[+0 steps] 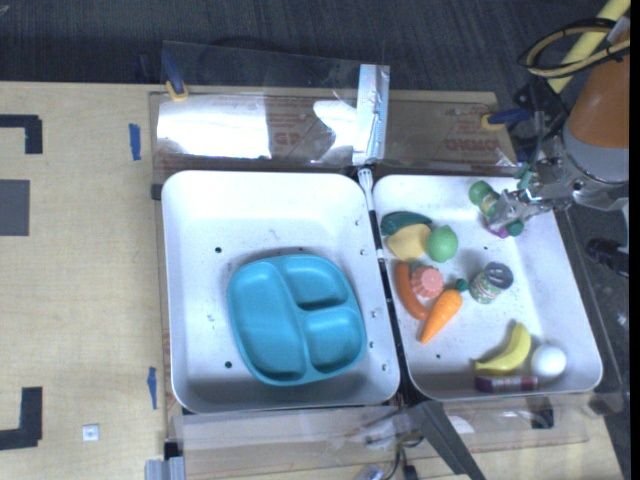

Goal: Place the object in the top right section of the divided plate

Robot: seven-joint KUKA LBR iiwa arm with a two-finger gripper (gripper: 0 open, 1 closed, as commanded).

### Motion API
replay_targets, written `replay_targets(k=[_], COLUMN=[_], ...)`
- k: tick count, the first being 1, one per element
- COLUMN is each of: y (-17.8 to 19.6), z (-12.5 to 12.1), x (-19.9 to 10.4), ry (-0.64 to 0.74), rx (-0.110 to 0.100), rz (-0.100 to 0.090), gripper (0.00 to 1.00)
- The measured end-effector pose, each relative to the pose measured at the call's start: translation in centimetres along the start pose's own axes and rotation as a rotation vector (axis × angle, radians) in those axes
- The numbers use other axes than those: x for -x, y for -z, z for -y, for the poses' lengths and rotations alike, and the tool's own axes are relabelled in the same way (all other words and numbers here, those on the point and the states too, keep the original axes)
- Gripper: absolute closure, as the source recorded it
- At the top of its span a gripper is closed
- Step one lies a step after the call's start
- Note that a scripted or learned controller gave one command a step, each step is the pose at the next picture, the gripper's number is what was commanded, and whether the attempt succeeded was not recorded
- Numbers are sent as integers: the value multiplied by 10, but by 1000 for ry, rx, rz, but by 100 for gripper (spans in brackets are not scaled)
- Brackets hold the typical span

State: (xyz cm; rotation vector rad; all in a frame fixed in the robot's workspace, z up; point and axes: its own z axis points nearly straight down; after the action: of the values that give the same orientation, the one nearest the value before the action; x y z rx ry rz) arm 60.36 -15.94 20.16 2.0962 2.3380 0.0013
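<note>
The blue divided plate (296, 316) lies in the left bin (190, 268), while the gripper (513, 206) hangs over the far corner of the right bin (570, 298) near a green ball (483, 193), its grip unclear, with the carrot (441, 312), banana (508, 350) and egg (548, 360) below.

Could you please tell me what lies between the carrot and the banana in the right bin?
In the camera view, bare white bin floor separates the carrot from the banana; the small jar sits above that stretch.
</note>
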Motion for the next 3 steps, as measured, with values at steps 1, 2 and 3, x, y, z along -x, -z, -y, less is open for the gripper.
replay_targets(k=[1,2,3], y=[-16,43,9], z=[49,115,80], x=[60,45,20], ry=[192,97,115], rx=[-3,-1,-5], rz=[-1,0,-4], gripper=[100,100,100])
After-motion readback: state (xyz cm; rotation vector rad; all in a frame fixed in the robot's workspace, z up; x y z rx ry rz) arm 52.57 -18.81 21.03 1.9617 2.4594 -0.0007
